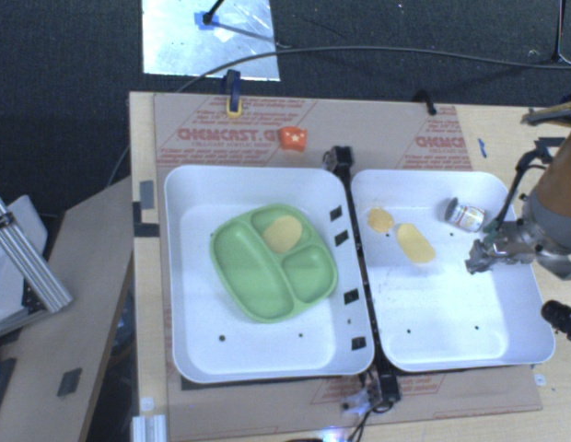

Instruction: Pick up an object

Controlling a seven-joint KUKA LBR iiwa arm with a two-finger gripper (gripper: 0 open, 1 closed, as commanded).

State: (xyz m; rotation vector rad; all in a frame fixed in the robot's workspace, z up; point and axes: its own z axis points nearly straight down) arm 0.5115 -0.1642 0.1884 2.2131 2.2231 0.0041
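Observation:
In the right bin (451, 339) lie two yellow pieces: a small one (381, 220) near the bin's left wall and a longer one (415, 243) just right of it. A small jar with a white label (465, 215) lies on its side toward the bin's far right. My gripper (480, 258) hangs at the right side of this bin, below the jar and right of the longer yellow piece, apart from both. Another yellow piece (284, 234) rests in the top compartment of a green divided plate (258, 279) in the left bin (203, 339).
An orange object (292, 138) sits on the board behind the bins. A blue and yellow clamp (233, 93) grips the board's far edge. Black clips (344, 238) run along the seam between the bins. An aluminium rail (23, 251) stands at the left.

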